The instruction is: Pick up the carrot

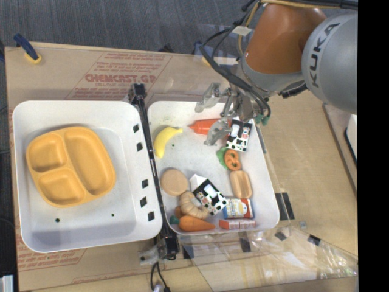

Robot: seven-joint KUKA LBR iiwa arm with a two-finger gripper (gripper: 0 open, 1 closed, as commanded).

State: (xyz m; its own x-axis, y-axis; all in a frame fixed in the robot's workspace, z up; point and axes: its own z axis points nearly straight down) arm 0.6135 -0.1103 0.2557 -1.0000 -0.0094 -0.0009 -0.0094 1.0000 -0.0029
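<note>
1. Brown cardboard with red lettering is laid over the tabletop point(292, 163), and two shallow white bins are set on it side by side.
2. A yellow divided plate point(70, 165) is seen lying in the left bin point(79, 230), toward its 9 o'clock side.
3. The right bin point(182, 117) is crowded with toy food. The carrot point(196, 224) is found at its 6 o'clock edge, lying flat with its tip pointed toward 3 o'clock, touching a tan croissant-like piece point(191, 204) just above it.
4. A banana point(164, 140) is placed at about 10 o'clock in that bin, a round beige disc point(174, 182) near 8 o'clock, and a hot-dog bun point(240, 184) at about 3 o'clock.
5. A black-and-white patterned block point(210, 197) is set near the bin's centre, just beside the carrot's neighbours.
6. The arm is reached in from 2 o'clock, and the jaws point(226, 123) are hung over the bin's 12 o'clock end, close to an orange-red item point(205, 126), well apart from the carrot.
7. Whether the jaws are parted or closed cannot be told; nothing is clearly seen between them.
</note>
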